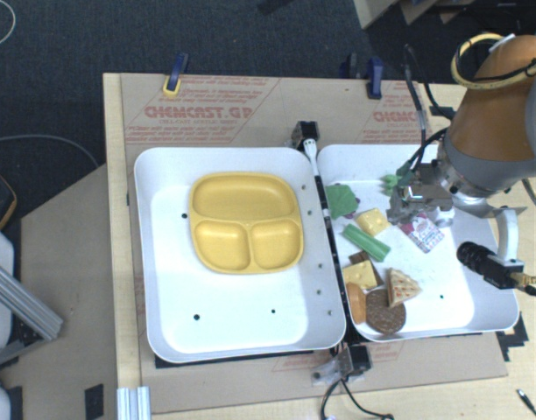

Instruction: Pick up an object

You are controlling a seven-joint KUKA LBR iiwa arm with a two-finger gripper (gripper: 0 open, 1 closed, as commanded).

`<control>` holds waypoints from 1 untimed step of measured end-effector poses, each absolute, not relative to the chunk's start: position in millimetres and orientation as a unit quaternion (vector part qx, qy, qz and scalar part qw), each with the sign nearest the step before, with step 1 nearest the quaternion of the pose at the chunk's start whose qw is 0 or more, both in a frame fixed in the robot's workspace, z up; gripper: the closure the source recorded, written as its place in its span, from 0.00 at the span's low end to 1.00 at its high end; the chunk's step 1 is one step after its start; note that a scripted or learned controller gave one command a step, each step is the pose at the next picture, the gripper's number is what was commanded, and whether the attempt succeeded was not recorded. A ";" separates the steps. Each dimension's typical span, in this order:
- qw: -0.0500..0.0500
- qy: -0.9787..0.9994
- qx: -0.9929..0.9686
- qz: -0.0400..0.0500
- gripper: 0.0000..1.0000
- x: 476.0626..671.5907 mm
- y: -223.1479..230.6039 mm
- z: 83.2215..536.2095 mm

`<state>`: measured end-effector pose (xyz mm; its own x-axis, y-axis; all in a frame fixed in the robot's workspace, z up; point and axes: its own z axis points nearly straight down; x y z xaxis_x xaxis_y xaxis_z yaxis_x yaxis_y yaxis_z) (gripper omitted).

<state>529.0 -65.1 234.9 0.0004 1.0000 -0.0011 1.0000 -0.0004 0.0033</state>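
Red "CHEMCAST" print on my bench's brown board (207, 108) | above left bin (154, 234) | repeated, partly hidden, above right bin (504, 309)

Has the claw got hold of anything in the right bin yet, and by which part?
It cannot be told. The claw is low in the right bin, just above a small pink-and-white packet, but the view does not show anything between its tips.

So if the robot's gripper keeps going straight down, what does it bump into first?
Probably the small crinkly pink-and-white packet lying on the right white bin's floor, just beneath the gripper. Depth is hard to judge from this slanted view, so it might touch bare floor beside it.
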 end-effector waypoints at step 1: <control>-0.001 0.707 0.707 -0.001 1.00 523.1 -67.0 232.3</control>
